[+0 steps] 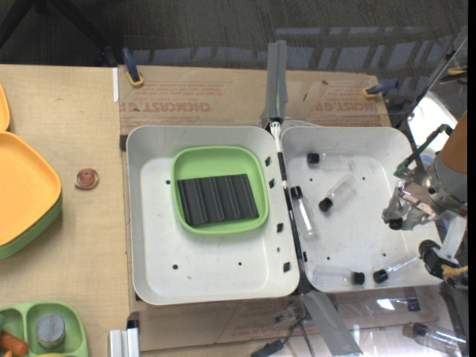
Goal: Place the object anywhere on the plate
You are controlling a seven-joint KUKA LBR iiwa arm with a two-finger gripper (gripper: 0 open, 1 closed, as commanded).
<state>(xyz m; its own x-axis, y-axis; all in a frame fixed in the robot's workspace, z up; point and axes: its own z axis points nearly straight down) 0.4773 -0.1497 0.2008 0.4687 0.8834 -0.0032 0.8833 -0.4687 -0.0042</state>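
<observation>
The pincer (pixel 401 213) is seen low over the right edge of the right bin (pixel 372 143), with the arm (pixel 454 162) coming in from the right. Whether it's spread or pressed together honestly can't be told from this angle, and nothing can be made out between its tips.

Scattered around it in that bin are small clear vials with black caps. One clear vial (pixel 338 192) is lying tilted near the bin's middle, with a black cap (pixel 325 204) just at its near-left end. Another clear tube (pixel 303 218) is laid along the left wall, well apart from the pincer. A black cap (pixel 313 158) is found toward the far side, and two more, (pixel 358 277) and (pixel 381 275), are sat by the near wall.

The left bin (pixel 149 222) is taken up by a green square plate (pixel 219 162), and a dark ribbed slab (pixel 217 199) is rested on it.

Further left on the wooden counter (pixel 82 110), a small reddish knob (pixel 87 178) is spotted, beside a stack of orange plates (pixel 26 192). A green divided tray (pixel 37 326) is tucked in the near-left corner.
</observation>
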